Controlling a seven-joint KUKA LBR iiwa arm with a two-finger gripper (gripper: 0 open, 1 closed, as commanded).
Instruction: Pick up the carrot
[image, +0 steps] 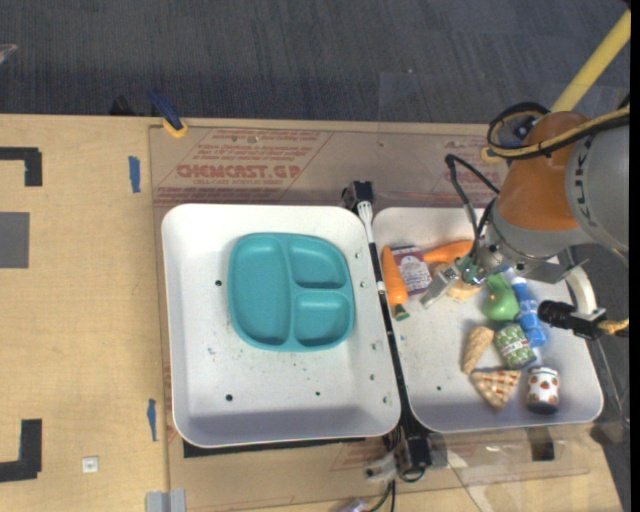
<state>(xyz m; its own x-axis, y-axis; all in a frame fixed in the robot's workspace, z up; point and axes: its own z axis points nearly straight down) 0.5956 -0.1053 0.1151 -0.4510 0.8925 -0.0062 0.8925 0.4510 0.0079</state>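
Note:
The carrot (396, 286) is a short orange piece with a green tip. It lies along the left wall of the right bin (440, 400), close to the divider between the bins. My gripper (450, 280) reaches in from the right and hangs low over the upper middle of that bin. It is just right of the carrot and beside a purple-and-white packet (412, 268). A second orange piece (447, 250) lies just above the gripper. The carrot rests on the bin floor, apart from the gripper.
The left bin (200, 330) holds a teal divided plate (292, 290). Right of the gripper are a green toy (497, 300), a blue bottle (527, 305), a green can (513, 343), two tan shells (478, 348) and a small red-and-white can (542, 390). Cables hang near the arm.

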